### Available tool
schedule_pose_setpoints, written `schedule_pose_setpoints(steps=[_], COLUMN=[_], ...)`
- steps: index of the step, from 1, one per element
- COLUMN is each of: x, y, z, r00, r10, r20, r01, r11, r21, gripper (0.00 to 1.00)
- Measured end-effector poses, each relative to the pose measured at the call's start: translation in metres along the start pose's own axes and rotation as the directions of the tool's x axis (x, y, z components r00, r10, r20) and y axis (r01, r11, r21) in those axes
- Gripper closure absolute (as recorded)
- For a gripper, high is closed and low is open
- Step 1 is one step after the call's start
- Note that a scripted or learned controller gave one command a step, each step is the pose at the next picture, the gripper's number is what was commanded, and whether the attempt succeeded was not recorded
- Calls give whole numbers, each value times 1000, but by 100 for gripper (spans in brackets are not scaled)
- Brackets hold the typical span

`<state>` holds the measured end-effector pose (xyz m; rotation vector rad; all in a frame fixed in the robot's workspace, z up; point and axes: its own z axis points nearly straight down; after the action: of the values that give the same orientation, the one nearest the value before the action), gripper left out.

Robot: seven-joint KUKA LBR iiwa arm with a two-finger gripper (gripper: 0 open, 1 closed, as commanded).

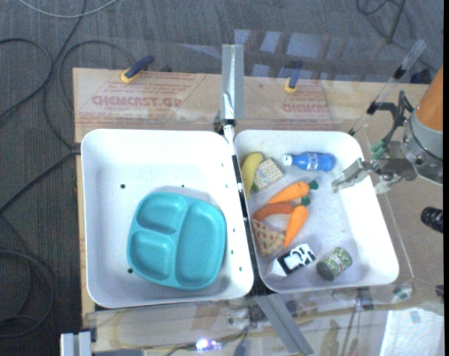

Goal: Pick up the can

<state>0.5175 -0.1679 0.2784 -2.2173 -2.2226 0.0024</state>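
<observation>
The gripper [355, 173] is hovering over the 3 o'clock rim of the right bin [384, 232] with nothing between its fingers, though whether they are spread or pressed together I cannot tell. The can [334, 262] is lying on its side near the bin's 5 o'clock corner, just beside a black-and-white carton [296, 259], so the pick is looking not yet begun: reaching, closing and lifting are all remaining.

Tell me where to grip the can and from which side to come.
The can lies tipped on its side in the right bin, near its front wall, its grey lid end towards the carton. Probably best: come straight down and close across its round body at mid-length. The gripper is at the bin's far right rim.
</observation>
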Motion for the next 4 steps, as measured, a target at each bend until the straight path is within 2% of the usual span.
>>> schedule_pose_setpoints(steps=[1, 2, 3, 4], x=[1, 1, -15, -25], y=[1, 1, 48, -8], z=[-8, -8, 33, 130], r00=[1000, 1000, 997, 976], r10=[-3, -3, 80, 216], r20=[-1, -1, -1, 0], r01=[3, 3, -80, -216], r11=[1000, 1000, 997, 976], r21=[1, 2, -1, 2], gripper=[100, 0, 0, 0])
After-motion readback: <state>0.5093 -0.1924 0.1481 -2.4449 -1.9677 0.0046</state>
